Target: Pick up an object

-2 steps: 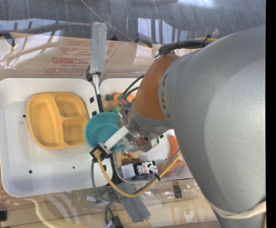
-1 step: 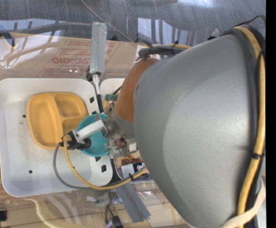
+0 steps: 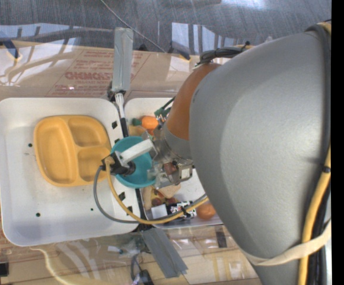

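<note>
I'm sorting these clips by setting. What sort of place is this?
Probably a robotics lab's bin-picking station: a grey arm with an orange band reaches over two shallow white bins on a bench, one holding a yellow divided tray, the other small mixed objects, with cardboard behind.

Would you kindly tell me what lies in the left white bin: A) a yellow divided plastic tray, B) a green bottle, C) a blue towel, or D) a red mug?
A: the yellow divided plastic tray lies flat on the floor of the left white bin, showing three compartments.
</note>
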{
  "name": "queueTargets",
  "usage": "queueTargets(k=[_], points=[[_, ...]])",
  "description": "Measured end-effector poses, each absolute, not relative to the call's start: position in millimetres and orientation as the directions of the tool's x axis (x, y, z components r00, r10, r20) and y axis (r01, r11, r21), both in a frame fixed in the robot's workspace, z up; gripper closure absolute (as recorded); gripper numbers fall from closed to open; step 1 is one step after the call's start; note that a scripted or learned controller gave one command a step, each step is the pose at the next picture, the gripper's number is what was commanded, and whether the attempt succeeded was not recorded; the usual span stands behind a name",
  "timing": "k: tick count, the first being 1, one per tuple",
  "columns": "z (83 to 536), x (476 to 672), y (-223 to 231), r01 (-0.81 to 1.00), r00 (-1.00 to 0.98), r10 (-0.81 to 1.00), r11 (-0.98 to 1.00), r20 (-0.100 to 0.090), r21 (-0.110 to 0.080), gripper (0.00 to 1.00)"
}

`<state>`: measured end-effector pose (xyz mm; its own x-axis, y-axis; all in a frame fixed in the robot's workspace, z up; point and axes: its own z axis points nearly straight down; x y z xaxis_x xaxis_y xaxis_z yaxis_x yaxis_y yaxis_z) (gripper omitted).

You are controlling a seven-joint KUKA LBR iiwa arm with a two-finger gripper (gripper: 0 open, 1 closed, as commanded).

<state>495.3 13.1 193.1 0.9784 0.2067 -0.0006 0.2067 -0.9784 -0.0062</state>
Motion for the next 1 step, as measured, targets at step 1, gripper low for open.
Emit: queueTargets(k=[1], points=[[209.2, 484.6, -19.7, 0.204, 0.979, 0.204, -0.979, -0.004, -0.002, 1.00]])
